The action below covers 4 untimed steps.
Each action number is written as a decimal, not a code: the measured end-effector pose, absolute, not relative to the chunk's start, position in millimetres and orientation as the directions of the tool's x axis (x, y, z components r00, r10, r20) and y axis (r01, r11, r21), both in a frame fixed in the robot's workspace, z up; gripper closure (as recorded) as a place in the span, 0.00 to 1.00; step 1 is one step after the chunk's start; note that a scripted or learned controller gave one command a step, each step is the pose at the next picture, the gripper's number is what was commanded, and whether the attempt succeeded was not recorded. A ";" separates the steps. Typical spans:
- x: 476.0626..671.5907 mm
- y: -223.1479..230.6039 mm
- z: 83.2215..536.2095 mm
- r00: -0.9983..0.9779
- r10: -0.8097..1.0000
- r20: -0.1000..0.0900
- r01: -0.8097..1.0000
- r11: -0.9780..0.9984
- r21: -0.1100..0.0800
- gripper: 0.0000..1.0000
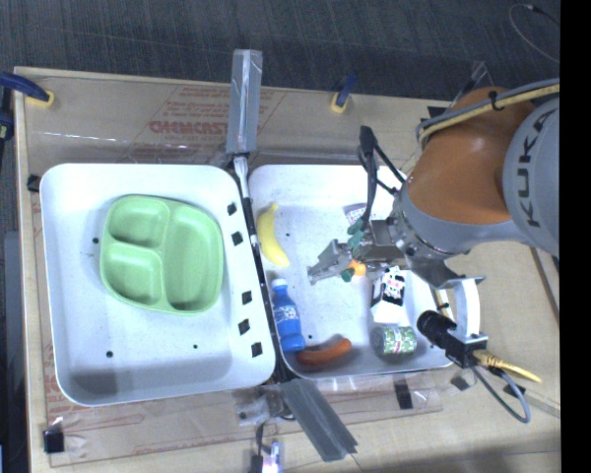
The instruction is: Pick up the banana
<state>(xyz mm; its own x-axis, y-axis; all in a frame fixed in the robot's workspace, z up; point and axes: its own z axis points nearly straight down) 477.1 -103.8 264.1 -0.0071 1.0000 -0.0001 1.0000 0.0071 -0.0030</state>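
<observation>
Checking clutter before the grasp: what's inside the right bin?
In the right bin: banana by the left wall, blue bottle and a sausage in front, small packages on the right. The gripper and arm cover the bin's right part.

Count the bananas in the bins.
1. The banana lies in the right bin, against its left wall, above the blue bottle. The arm covers part of that bin, so another could be hidden.
</observation>
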 end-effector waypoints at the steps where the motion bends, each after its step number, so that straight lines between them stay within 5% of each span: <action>1: 477.1 -103.8 264.1 -0.007 1.000 0.000 1.000 0.007 -0.003 0.00; 2: 594.7 -33.2 190.5 -0.084 0.996 -0.001 0.996 0.084 -0.005 0.00; 3: 574.9 -70.5 132.5 0.095 0.995 0.020 0.995 -0.095 0.007 0.00; 4: 574.9 -72.0 122.2 0.115 0.993 0.038 0.993 -0.115 0.015 0.00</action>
